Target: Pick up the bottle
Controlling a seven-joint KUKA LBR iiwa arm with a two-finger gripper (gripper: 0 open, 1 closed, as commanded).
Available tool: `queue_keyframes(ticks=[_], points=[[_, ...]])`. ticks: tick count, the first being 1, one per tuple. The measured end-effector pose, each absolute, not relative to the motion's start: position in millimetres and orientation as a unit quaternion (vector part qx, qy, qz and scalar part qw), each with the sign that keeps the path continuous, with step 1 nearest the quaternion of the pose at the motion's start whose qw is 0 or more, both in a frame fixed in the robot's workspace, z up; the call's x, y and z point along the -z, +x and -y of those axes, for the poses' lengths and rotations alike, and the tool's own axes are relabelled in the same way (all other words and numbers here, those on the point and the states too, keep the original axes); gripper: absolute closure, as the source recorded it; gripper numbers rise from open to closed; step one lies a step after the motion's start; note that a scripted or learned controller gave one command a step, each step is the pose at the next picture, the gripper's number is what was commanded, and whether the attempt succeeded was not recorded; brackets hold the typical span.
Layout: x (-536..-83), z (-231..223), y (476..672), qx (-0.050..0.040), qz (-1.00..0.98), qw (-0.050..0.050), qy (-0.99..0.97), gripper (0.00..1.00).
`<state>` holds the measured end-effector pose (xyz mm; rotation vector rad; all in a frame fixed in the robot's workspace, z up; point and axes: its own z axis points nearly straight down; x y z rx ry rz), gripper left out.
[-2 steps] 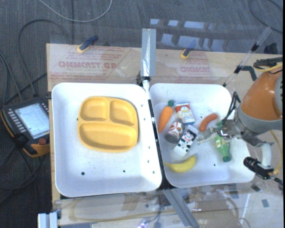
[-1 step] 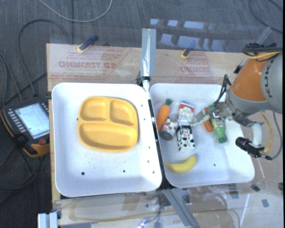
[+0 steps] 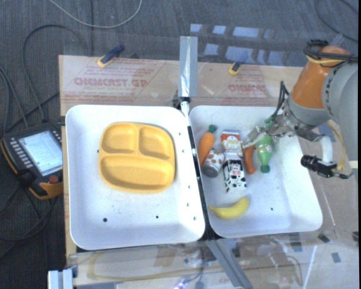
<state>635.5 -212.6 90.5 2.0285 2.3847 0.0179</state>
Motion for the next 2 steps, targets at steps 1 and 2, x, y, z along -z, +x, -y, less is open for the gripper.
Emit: queue_keyframes(ticks=[1, 2], points=[[-97, 213, 635.5, -0.0030, -0.763, 0.005, 0.647, 1.00], [-188, 173, 658.5, 0.0022, -0.718, -0.001, 0.696, 1.00]])
